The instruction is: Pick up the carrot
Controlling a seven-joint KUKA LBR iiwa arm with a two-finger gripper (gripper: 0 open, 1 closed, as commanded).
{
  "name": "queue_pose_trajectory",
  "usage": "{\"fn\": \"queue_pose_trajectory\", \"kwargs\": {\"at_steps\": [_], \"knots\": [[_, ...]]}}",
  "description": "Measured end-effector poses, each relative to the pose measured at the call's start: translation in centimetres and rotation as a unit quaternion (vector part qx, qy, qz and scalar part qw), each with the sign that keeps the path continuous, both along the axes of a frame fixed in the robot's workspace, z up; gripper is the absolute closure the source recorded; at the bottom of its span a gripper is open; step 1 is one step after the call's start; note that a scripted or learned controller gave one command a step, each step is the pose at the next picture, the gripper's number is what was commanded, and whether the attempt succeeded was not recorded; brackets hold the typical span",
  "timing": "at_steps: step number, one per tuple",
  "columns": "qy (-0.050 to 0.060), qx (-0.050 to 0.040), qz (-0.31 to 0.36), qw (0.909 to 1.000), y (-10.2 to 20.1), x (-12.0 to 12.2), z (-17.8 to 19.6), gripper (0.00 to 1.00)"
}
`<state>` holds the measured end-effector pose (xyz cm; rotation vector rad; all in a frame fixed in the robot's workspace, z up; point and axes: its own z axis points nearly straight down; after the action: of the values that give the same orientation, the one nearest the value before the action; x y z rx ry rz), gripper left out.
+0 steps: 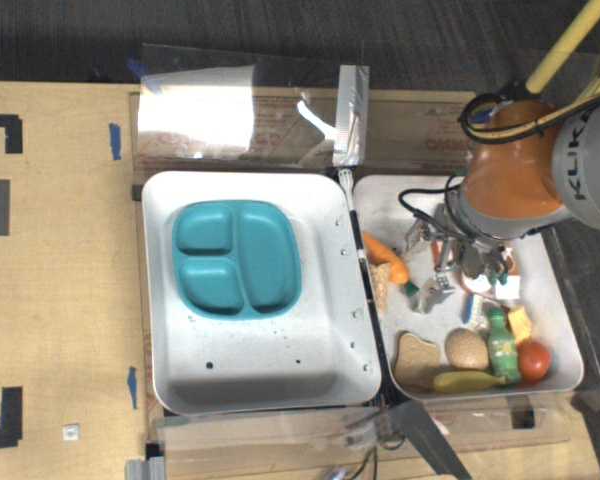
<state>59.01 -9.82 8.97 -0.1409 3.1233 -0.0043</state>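
Approach step: tool point(438, 290) hovering in right bin point(565, 313), fingers seemingly apart, holding nothing; next, shift left onto carrot point(385, 255).

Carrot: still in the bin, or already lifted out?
In the bin. The carrot lies on the floor of the right bin near its left wall, with the gripper beside it, apart.

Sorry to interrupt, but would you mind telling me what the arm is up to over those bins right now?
The arm's tool is down inside the right bin, just right of the carrot, which lies near that bin's left wall. The carrot is not between the fingers, so nothing is picked up yet. Other play food sits lower in that bin, including a tomato and a green bottle. The left bin holds a teal divided plate.
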Motion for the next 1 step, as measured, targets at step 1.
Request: {"fn": "queue_pose_trajectory", "kwargs": {"at_steps": [1], "knots": [[-0.007,-0.0002,0.000,1.0000,0.10,0.37,1.41,1.00]]}}
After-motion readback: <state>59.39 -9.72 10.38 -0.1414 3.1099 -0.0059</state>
